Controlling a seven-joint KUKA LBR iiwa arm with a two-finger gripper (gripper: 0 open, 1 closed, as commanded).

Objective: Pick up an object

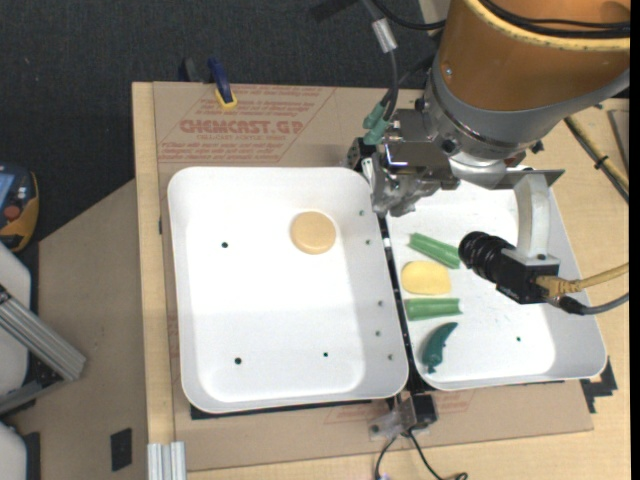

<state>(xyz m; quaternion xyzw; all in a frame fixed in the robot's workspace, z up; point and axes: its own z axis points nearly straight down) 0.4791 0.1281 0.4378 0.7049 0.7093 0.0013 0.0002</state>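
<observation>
The tool [393, 200], its state impossible to tell, hangs over the bins' shared edge, near the green bean [434, 249] and the yellow piece [426, 278].

The arm [540, 38] comes in from the upper right and takes much of that corner — a broad orange band, and under it a grey ring at the wrist [490, 133]. Below the wrist sits the claw [392, 196], a metal block of grey and silver parts that points down and a little to the left. A black cylinder-shaped part [505, 261] sticks out to the lower right of the wrist, with a cable going off to the right. Dark cables run up from the claw mount.
</observation>
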